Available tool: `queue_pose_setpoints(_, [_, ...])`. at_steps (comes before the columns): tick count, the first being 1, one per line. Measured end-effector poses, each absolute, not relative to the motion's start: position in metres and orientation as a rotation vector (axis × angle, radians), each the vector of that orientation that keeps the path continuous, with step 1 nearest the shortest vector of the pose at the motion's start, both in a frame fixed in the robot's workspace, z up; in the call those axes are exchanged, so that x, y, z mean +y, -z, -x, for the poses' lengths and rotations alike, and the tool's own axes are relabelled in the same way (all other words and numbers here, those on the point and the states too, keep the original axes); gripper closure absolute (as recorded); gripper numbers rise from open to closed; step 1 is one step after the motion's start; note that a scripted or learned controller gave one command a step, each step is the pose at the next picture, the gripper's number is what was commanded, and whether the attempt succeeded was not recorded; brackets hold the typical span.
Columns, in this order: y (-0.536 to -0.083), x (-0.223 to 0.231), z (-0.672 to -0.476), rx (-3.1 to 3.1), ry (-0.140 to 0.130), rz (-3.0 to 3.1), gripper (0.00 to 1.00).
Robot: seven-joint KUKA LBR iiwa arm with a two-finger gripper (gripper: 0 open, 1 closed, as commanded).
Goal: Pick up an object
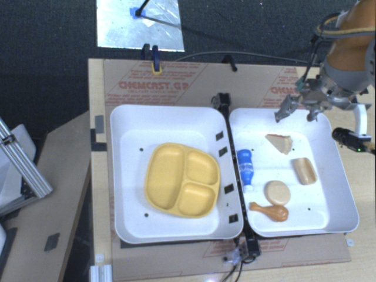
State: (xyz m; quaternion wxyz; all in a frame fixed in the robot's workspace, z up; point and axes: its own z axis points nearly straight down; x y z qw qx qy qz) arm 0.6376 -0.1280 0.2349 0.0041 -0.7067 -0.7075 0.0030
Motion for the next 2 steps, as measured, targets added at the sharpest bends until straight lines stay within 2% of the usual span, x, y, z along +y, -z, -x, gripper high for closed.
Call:
queue_pose_setpoints(1, [-0.242,-0.128,-0.64,-2.226,0.002,2.219,0.0])
queue_pose_setpoints(2, [-0.201,-0.126,-0.64,-2.224,-0.001,2.219,0.0])
